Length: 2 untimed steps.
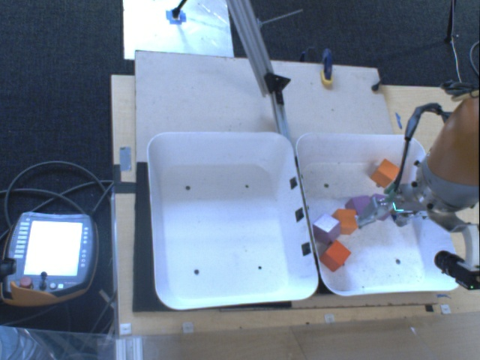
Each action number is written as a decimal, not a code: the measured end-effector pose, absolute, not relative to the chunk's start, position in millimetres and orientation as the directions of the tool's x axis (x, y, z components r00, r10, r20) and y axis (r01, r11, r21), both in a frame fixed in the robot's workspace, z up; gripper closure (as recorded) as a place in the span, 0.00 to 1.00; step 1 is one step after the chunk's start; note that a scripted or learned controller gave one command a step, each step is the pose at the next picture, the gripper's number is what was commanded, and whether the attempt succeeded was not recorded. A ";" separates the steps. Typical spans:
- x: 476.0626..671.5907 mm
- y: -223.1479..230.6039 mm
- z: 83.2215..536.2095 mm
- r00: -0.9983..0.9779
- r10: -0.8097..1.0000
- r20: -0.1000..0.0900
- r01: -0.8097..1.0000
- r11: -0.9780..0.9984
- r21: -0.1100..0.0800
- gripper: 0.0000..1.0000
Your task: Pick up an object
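While the left bin point(225, 223) lies white and bare, the work sits in the right bin point(360, 276), so that bin's dividing wall serves as the landmark. Just right of that wall lies a cluster: a purple-and-white block point(326, 227), an orange cube point(335, 255) below it nearer the front rim, and another orange cube point(346, 220) touching the purple-and-white block's upper right. Further from the wall, a purple block point(362, 205) sits against that cube, and the gripper point(381, 210) is right at this block. Whether the jaws are apart or closed on anything cannot be told at this slant. Well off the wall, toward the back, a lone orange block point(385, 173) stands clear. To grasp well, I judge the fingers should straddle the purple block alone; its neighbours crowd it, so a nudge could scatter the cluster.
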<state>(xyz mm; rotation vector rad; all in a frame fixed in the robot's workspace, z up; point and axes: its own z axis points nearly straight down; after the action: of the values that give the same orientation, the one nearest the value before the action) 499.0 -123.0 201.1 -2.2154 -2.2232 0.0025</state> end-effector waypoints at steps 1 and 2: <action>500.0 -123.0 203.1 -0.003 1.000 0.000 1.000 0.003 0.002 0.00; 493.8 -115.8 155.8 -0.002 1.000 0.002 1.000 0.002 -0.004 0.00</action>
<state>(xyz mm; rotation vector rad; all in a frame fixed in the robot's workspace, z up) 493.8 -115.8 155.8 -2.2160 -2.2211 0.0021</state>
